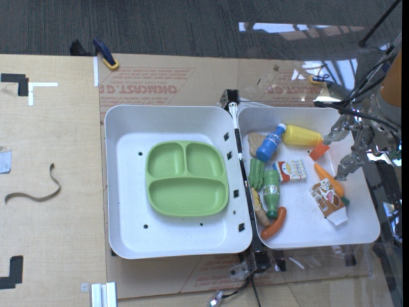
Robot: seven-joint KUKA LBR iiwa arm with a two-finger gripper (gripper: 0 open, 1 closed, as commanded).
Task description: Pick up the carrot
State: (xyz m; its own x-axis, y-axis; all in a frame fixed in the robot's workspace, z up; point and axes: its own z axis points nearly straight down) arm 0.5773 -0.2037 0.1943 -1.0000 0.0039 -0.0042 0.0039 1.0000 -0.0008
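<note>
gripper (343,149): fingers spread open, nothing between them | hangs just above carrot (329,178) | carrot lies in right bin (367,230), beside snack packet (328,201)

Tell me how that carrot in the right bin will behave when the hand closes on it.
The carrot looks like smooth, moulded toy plastic, so probably stiff and light. Its tapered, rounded body may slip or roll out of a pinch. It lies against the snack packet, which could shift too. The hand is just above it.

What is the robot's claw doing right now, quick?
Gripper: open, holding nothing, poised just above the carrot in the right bin.
</note>
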